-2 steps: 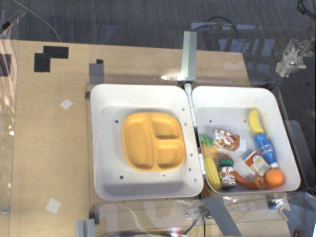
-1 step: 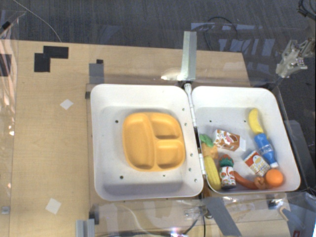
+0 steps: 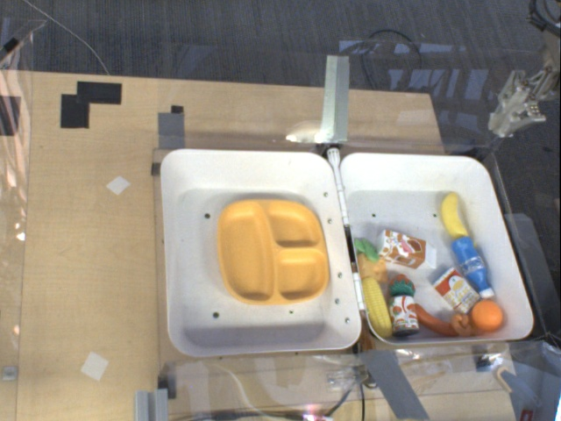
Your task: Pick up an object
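I see the fingers [image 3: 517, 103] parked high at the far right, beyond the right bin [image 3: 412, 169]; whether they are released or clenched I cannot tell. In that bin lie a banana [image 3: 451, 215], a blue bottle [image 3: 471, 266], an orange [image 3: 487, 317], a corn cob [image 3: 377, 303] and small cartons. A yellow divided tray [image 3: 272, 251] sits in the left bin [image 3: 188, 261] on the desk [image 3: 88, 261].

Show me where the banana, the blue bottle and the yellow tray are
banana [image 3: 451, 215]: camera view, middle of the fruit, right bin.
blue bottle [image 3: 471, 265]: camera view, middle of its body, right bin.
yellow tray [image 3: 272, 250]: camera view, ridge between its compartments, left bin.
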Robot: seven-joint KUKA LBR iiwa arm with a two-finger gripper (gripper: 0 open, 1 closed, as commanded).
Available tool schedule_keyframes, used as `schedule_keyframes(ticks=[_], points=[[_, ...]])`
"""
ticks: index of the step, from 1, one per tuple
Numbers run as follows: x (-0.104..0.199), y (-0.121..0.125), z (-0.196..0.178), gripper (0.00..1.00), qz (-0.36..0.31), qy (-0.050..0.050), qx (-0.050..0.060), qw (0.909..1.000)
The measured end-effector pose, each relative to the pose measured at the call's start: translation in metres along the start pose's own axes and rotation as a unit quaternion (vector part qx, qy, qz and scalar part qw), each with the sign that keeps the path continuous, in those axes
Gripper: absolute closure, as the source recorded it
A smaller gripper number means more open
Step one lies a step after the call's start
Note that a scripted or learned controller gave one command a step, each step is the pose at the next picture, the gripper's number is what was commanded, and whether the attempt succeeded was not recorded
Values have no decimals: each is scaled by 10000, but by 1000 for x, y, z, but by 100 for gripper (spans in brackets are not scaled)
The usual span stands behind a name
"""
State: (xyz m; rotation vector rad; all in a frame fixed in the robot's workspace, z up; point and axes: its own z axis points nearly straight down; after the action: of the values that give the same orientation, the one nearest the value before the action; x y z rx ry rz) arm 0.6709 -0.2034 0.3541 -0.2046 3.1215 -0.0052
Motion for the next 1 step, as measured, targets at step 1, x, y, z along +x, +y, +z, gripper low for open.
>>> schedule_keyframes(ticks=[1], points=[[0, 0, -11, 100, -178, 0, -1, 9998]])
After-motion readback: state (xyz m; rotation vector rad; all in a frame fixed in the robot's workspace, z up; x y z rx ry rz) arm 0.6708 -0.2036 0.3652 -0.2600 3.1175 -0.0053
